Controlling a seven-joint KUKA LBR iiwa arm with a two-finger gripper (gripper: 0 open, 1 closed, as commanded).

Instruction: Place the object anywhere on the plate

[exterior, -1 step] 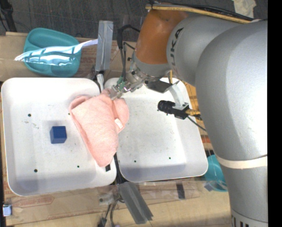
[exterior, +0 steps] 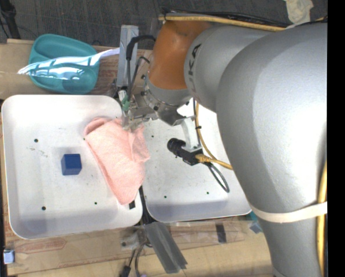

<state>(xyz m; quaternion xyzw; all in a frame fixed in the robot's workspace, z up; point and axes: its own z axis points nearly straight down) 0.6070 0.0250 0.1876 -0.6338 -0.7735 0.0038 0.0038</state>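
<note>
A pink cloth [exterior: 117, 154] lies along the right side of the left bin [exterior: 22, 212], its lower end draped over the ridge between the bins. Its upper right corner is gathered up into my gripper [exterior: 130, 119], which points down over the ridge and is shut on that corner. A small blue cube [exterior: 71, 164] sits on the left bin's floor, well left of the cloth. A teal plate-like dish [exterior: 59, 68] with a clear plastic piece on it rests on the bench behind the left bin.
The right bin [exterior: 184, 206] sits largely under my arm, with a black connector and a yellow-tipped cable [exterior: 186, 153] hanging above its floor. The arm's grey body covers the right side of the view. Wooden bench edges frame the bins.
</note>
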